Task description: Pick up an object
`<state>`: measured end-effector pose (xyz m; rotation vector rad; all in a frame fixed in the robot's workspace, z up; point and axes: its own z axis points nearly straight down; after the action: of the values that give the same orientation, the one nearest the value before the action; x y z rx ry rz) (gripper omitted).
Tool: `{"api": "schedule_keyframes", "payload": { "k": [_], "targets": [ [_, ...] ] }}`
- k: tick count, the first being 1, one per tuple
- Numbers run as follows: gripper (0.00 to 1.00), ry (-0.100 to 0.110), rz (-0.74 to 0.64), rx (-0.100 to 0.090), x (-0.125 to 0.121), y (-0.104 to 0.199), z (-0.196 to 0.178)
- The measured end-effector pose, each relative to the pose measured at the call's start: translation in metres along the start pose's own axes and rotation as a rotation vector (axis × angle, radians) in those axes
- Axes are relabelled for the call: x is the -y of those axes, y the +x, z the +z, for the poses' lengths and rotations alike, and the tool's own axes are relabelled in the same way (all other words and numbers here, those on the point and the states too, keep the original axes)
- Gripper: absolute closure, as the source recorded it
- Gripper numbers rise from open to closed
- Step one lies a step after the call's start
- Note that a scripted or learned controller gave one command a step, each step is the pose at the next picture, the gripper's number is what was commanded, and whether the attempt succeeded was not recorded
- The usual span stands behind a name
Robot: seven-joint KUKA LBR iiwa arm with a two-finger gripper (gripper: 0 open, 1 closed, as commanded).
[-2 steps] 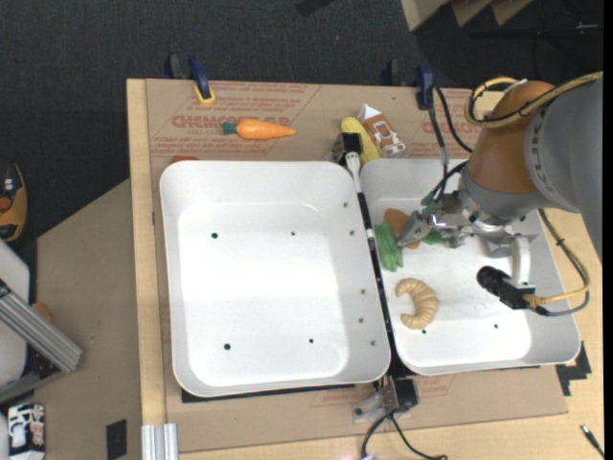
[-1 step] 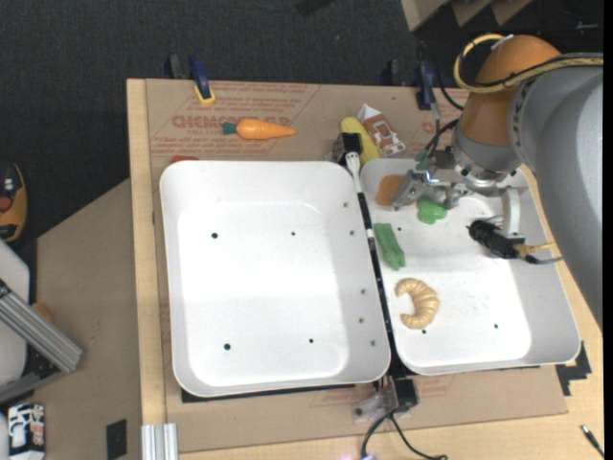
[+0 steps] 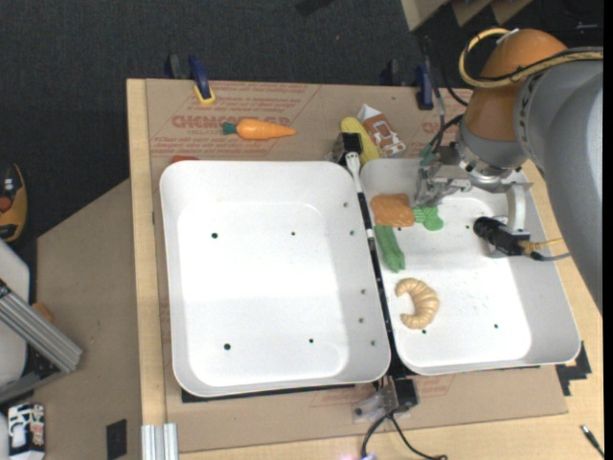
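My gripper [image 3: 427,195] hangs low over the back left part of the right bin [image 3: 498,338]. Just left of it lies a flat orange-brown bread piece [image 3: 392,210]. A small green thing [image 3: 431,220] sits right under the gripper's tip, and a longer green piece [image 3: 390,247] lies along the bin's left wall. A tan croissant [image 3: 418,302] rests nearer the front of the same bin, well apart from the gripper.
The left bin [image 3: 192,257] stands beside the right one. Behind the bins, on the cardboard, lie an orange carrot [image 3: 261,129], a yellow item [image 3: 354,132] and a brown and white packet [image 3: 382,134]. Blue clamps [image 3: 201,77] hold the back edge.
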<state>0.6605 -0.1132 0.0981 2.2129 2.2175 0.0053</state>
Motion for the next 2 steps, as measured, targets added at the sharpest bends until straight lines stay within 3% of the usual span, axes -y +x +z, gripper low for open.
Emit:
{"api": "schedule_keyframes", "payload": {
  "k": [1,2],
  "targets": [
    [1.00,-0.013,0.002,0.003,-0.008,-0.039,-0.305],
    [1.00,-0.012,-0.002,-0.001,0.030,-0.003,-0.435]
  ]
}}
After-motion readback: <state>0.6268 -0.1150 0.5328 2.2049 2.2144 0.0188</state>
